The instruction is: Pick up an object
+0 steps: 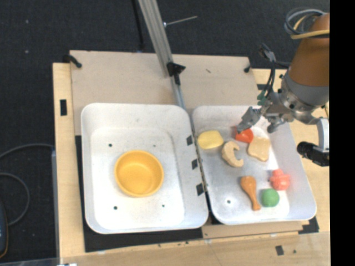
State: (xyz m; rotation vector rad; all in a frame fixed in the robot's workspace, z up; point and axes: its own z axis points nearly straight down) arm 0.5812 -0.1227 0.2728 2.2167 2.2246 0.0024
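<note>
Two shallow white bins sat side by side on the table (127, 79), the left bin (94, 121) holding a yellow bowl (139, 173) and the right bin (299, 204) holding several small toy foods. The hand (260, 121) hung over the right bin's upper part, its two fingers spread apart with nothing between them. A small red piece (244, 136) lay just below the gap, at about 7 o'clock from the hand and very near the left fingertip. A tan slice (259, 148) lay at 6 o'clock, just beside the red piece. Farther off were a yellow lump (210, 140) at 8 o'clock, a curved beige piece (233, 154), a drumstick (250, 190), a green ball (270, 198) and a pink-red piece (280, 180).
</note>
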